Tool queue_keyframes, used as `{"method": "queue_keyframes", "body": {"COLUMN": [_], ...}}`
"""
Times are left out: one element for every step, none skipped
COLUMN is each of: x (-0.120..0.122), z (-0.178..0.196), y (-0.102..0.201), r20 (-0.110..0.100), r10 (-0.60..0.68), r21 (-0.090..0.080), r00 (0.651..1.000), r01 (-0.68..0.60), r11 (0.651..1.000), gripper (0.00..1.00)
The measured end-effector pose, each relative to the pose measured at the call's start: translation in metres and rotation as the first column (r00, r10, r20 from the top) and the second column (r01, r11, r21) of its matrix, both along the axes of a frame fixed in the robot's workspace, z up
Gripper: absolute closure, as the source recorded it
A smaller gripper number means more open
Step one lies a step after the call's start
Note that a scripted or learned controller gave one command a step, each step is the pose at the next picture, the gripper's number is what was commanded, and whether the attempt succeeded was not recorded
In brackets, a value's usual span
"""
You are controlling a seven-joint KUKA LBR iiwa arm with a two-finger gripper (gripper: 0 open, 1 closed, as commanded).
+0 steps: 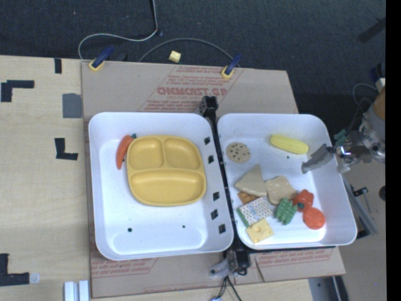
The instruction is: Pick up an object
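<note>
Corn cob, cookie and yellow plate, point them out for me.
corn cob (289, 144), camera view, middle of the cob.
cookie (238, 152), camera view, centre of its face.
yellow plate (166, 187), camera view, floor of its big compartment.

A light wood-grain bench (37, 193) is seen across the lower and left part of the view, marked with several black tape pieces (62, 148) and one grey patch (72, 105). A brown cardboard sheet (188, 89) with red printed lettering is laid on it, held at its far edge by two clamps (100, 60). Dark carpeted floor (263, 17) is visible beyond, crossed by a thin cable (150, 8).
</note>
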State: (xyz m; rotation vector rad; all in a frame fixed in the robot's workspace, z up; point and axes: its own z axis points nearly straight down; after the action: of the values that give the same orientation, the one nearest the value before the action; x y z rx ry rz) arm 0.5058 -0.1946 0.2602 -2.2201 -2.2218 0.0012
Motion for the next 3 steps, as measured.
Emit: {"method": "queue_keyframes", "body": {"x": [0.0,0.003,-0.015], "z": [-0.179,-0.159,-0.168], "y": [-0.013,-0.012,0.095], "r20": [0.009,0.012,0.033], "r10": [-0.005,0.001,-0.002], "r21": [-0.003,0.001,-0.017], "r00": [1.0,1.0,0.999], "r01": [0.005,-0.001,0.002], "r11": [1.0,1.0,1.0], "gripper": [0.0,1.0,1.0]}}
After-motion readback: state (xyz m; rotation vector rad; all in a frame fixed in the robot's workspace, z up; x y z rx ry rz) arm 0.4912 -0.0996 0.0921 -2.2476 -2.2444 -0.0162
